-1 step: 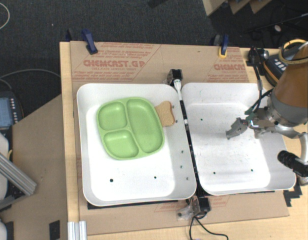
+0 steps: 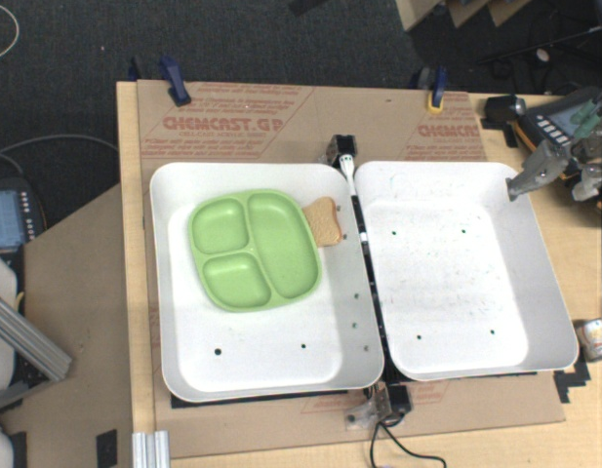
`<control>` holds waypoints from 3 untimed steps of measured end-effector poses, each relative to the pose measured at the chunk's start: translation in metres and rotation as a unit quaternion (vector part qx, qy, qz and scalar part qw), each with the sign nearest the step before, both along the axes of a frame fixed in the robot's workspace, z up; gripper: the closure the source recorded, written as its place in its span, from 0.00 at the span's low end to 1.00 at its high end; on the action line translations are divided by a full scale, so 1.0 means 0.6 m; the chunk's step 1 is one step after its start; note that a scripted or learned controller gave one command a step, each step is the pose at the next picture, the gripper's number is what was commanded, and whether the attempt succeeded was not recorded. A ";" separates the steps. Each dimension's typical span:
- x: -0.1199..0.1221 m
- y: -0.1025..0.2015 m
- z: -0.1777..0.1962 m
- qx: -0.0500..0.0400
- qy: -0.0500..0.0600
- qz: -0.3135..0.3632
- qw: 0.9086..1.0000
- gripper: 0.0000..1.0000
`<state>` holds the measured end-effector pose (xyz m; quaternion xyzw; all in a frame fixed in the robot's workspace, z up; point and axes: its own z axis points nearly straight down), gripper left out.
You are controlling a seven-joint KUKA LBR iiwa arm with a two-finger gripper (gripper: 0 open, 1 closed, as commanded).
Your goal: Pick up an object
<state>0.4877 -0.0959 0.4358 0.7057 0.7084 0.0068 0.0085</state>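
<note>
Counted on the counter (image 2: 232, 115): two bins, one plate, one piece of toast, two clamps.

Two shallow white bins lie side by side, the left bin (image 2: 183, 359) and the right bin (image 2: 457, 300). The left bin holds one green plate (image 2: 254, 250) with three compartments, and one tan piece of toast (image 2: 325, 221) touches that plate's right rim. Beyond the bins, one blue clamp (image 2: 174, 79) and one yellow-and-blue clamp (image 2: 437, 92) grip the counter's far edge.
</note>
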 end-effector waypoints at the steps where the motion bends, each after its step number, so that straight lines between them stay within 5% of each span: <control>1: -0.014 0.022 0.178 0.000 0.003 -0.001 1.000 0.00; 2: -0.013 0.022 0.185 0.000 0.008 -0.001 1.000 1.00; 3: -0.011 0.099 -0.003 0.002 0.017 0.000 1.000 1.00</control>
